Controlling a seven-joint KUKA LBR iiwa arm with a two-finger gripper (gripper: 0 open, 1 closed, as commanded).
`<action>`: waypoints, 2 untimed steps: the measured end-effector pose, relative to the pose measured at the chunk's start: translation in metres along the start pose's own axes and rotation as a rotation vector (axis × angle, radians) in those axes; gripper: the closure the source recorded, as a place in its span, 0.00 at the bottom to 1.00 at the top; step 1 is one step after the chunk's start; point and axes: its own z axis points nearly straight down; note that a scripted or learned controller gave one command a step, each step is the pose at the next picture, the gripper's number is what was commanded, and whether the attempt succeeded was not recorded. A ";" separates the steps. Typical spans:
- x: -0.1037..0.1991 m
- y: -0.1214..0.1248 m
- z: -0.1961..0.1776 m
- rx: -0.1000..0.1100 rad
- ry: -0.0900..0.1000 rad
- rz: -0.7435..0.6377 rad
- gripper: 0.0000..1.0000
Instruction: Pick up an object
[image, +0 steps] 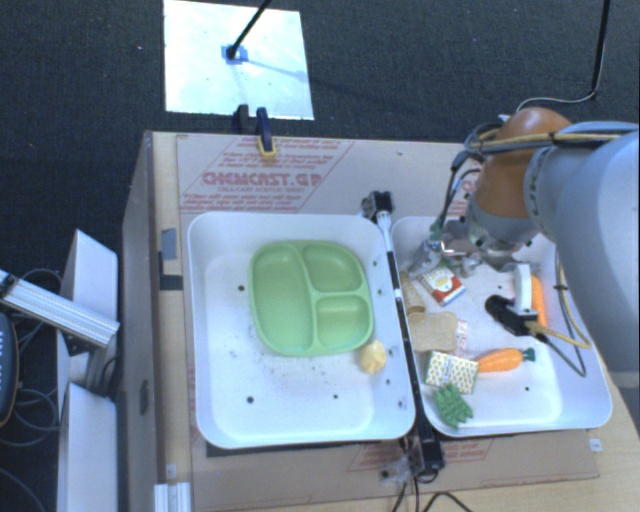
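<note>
The claw (447, 262) hung low in the right bin (585, 400), near its far-left corner, just above a red-and-white packet (446, 289); its spread could not be told.

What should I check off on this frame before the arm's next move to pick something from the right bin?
1. Gripper over the right bin: ok.
2. An object close under it, the red-and-white packet: ok.
3. Finger state: cannot tell.
4. Anything held already: cannot tell.
5. Other targets unobstructed, toy carrot and green piece: ok.
6. Green tray and yellow piece lie in the left bin, out of the way: ok.
</note>
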 end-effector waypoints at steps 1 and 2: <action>0.000 0.001 -0.011 -0.002 0.000 -0.002 1.00; 0.033 -0.045 -0.114 -0.001 0.000 -0.001 1.00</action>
